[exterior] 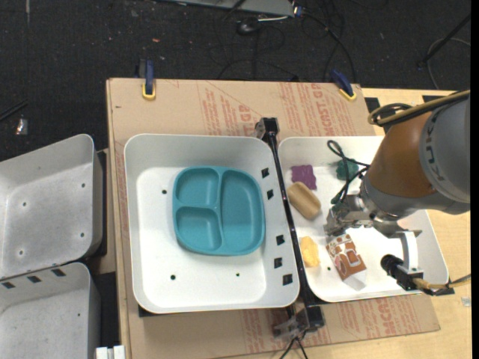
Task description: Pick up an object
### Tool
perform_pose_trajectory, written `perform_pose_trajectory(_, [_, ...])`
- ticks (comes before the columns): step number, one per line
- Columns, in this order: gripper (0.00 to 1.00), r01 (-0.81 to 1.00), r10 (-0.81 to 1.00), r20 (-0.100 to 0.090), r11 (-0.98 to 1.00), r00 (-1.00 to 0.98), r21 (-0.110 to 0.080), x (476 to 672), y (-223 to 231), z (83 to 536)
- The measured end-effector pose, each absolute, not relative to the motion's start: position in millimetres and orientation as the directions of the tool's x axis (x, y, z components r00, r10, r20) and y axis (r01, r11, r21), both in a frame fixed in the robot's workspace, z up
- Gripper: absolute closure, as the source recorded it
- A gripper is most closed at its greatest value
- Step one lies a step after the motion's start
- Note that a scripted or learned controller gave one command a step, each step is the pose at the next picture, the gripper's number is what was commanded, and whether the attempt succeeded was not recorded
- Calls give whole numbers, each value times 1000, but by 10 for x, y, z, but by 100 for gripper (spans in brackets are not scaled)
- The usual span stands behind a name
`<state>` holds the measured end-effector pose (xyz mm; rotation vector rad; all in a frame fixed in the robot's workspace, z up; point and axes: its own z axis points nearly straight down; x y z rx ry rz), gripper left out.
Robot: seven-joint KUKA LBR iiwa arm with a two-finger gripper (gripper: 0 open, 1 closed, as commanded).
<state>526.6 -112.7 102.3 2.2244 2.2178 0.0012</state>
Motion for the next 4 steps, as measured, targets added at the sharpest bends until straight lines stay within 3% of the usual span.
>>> perform_pose_trajectory(2, [100, 1000, 1000, -1, 3, -3, 7, 5383, -1138, 2166])
perform_pose_trajectory(3, [100, 1000, 1000, -1, 3, -3, 3, 5393, -1138, 2469])
perform_pose_trajectory(4, [100, 1000, 1000, 1, 7, -7, 0, 5475, -652, 2396])
